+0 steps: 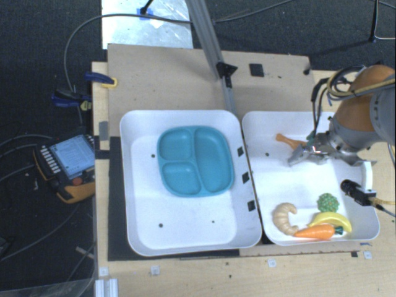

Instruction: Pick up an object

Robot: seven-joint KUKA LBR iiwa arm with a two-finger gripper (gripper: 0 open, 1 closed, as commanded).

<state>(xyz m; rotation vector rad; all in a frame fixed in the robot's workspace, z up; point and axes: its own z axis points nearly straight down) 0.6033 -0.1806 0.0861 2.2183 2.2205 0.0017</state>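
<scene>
In the right bin (272,184), my gripper (298,157) hangs low over the upper middle of the floor, coming in from the right. Just up and left of it lies a small orange-brown piece (287,140), close to the gripper's tip. I cannot tell whether they touch. At the bin's front lie a pale croissant (284,217), an orange carrot (315,231), a yellow banana (336,221) and a green broccoli (328,202), all apart from the gripper.
The left bin (142,215) holds a blue divided plate (195,160). A grey pole (210,36) slants over the bench behind the bins. Cables and a handheld unit (67,166) lie on the floor to the left.
</scene>
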